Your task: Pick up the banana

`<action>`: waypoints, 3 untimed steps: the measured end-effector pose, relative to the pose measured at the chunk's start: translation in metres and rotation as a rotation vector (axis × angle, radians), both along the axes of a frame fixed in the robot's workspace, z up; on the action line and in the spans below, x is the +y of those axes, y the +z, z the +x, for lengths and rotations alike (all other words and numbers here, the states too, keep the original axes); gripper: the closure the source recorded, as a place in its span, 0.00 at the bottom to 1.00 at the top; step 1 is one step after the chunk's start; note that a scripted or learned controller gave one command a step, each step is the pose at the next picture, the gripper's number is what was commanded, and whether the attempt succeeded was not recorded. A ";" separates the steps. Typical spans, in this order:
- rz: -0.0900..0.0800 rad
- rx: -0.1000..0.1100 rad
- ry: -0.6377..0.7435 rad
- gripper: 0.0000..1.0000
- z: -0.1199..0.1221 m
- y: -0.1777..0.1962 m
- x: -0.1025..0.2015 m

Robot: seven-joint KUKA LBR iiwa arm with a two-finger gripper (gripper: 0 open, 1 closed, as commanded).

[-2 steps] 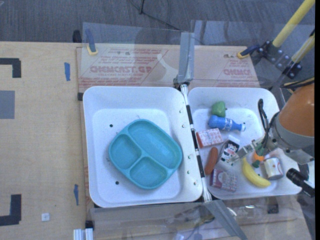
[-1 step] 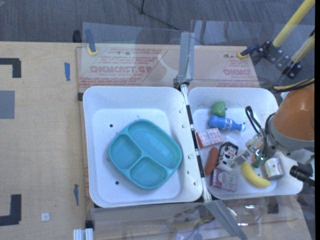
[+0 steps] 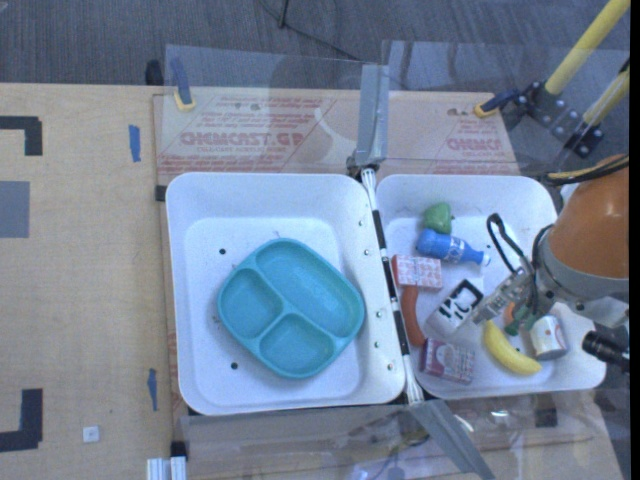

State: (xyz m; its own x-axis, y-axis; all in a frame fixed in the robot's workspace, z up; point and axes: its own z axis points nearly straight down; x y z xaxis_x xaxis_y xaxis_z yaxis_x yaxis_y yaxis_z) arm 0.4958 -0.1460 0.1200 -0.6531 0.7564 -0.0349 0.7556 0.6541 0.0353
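Because the banana (image 3: 511,352) lies low in the right-hand bin (image 3: 566,376), toward the lower right of the frame, and is hemmed in on several sides, the principal risk here is a grasp that takes a neighbour or nothing at all; a small can (image 3: 546,337) sits just right of the fruit, a white box with black print (image 3: 455,308) lies just to its upper left, and a reddish packet (image 3: 448,360) rests to its lower left. The gripper (image 3: 505,303) hangs over the upper end of the banana, between the white box and the can; whether its fingers are spread or pressed together cannot be told, since they blur into the clutter beneath, and nothing is visibly pinched between them. A descent slightly off centre would likely strike the can or the box and push the banana aside; a pinch at the curved tip could let the fruit rotate and slip out. Higher in the same bin lie a blue bottle (image 3: 449,247) and a green object (image 3: 437,216), well apart from the fruit; the left-hand bin (image 3: 200,208) holds a teal divided tray (image 3: 290,307).
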 end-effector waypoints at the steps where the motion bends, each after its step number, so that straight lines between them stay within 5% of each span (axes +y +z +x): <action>1: 0.010 0.045 -0.311 1.00 -0.016 0.064 0.077; 2: 0.010 0.045 -0.311 0.00 -0.016 0.064 0.077; 3: 0.010 0.045 -0.311 0.00 -0.016 0.064 0.077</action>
